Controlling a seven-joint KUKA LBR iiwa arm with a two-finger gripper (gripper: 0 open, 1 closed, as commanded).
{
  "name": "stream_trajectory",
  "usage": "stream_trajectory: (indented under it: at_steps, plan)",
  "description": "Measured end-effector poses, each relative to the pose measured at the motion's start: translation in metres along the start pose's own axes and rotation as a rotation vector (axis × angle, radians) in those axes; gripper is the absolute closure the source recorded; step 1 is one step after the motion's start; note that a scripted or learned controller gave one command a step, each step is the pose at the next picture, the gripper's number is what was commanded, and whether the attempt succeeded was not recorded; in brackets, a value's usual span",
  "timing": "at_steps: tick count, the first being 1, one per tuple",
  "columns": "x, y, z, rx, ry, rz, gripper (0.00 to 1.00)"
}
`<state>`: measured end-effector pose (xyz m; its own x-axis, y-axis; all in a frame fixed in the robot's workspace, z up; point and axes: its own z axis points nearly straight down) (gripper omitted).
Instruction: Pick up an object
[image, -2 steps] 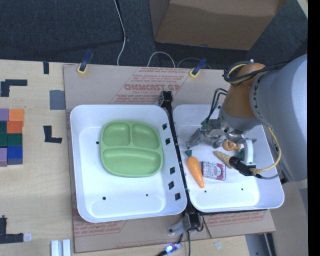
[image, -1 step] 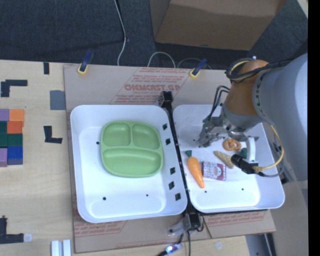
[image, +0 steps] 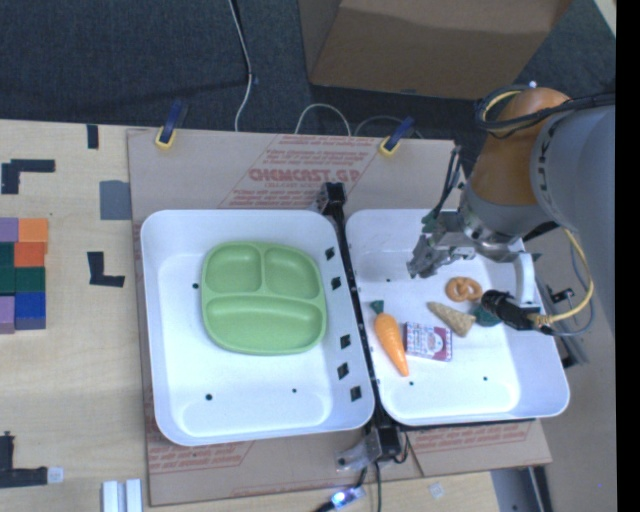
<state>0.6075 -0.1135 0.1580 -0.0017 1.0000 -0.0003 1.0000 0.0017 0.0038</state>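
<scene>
The right bin (image: 500, 395) holds an orange carrot (image: 391, 343), a small pink packet (image: 427, 341), a tan wedge (image: 452, 319) and a brown pretzel-like piece (image: 462, 290). My gripper (image: 424, 262) hangs over the upper middle of this bin, left of the pretzel and above the carrot and packet. Nothing is visible between its fingers. A small green bit (image: 377, 306) lies just above the carrot's top.
A green divided plate (image: 264, 298) lies in the left bin (image: 180, 400). A black divider strip (image: 345, 300) runs between the two bins. Coloured blocks (image: 22, 275) sit on the bench at far left. A cardboard box (image: 430, 45) stands behind the bench.
</scene>
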Motion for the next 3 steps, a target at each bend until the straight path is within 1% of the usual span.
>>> stream_trajectory:
  at_steps: [1,2,3]
  plan:
    - [0.006,-0.006,-0.046,0.002,0.0,0.0,1.0]
    - [0.006,-0.005,-0.091,0.002,0.0,0.0,1.0]
    - [0.053,-0.018,-0.096,0.005,0.002,-0.004,1.0]
